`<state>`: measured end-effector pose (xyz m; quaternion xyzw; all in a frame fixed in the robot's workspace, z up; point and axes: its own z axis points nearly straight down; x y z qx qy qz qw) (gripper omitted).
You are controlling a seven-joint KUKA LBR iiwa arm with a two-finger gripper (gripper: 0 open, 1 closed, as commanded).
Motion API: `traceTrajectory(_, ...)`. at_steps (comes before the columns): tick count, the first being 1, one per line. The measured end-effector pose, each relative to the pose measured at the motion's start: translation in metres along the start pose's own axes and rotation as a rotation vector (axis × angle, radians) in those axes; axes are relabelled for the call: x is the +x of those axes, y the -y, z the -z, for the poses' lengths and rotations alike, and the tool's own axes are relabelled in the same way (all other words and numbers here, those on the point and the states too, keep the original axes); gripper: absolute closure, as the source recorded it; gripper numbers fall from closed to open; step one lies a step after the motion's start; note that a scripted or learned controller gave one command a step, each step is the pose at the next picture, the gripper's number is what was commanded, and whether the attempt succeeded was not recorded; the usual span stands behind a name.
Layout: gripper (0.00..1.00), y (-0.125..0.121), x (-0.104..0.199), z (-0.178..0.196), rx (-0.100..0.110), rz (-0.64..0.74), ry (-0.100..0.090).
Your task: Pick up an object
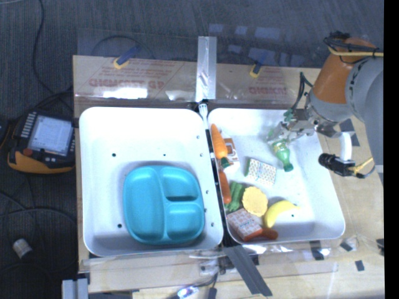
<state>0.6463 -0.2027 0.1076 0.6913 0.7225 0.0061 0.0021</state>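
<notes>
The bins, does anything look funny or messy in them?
A bit. In the right bin the toys crowd against the left wall: a carrot leans along the divider. The blue tray in the left bin lies slightly crooked.

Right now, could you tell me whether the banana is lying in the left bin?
No, the banana lies in the right bin.

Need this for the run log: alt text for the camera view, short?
The gripper sits over the right bin, at a green bottle near its back edge. A carrot, a banana and other small items lie along that bin's left and front. The left bin holds a blue tray.
</notes>
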Motion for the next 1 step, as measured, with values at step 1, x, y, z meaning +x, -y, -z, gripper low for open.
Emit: traceTrajectory(1,1.00,-0.0268,0.0666,0.1309,0.012,-0.220,0.009)
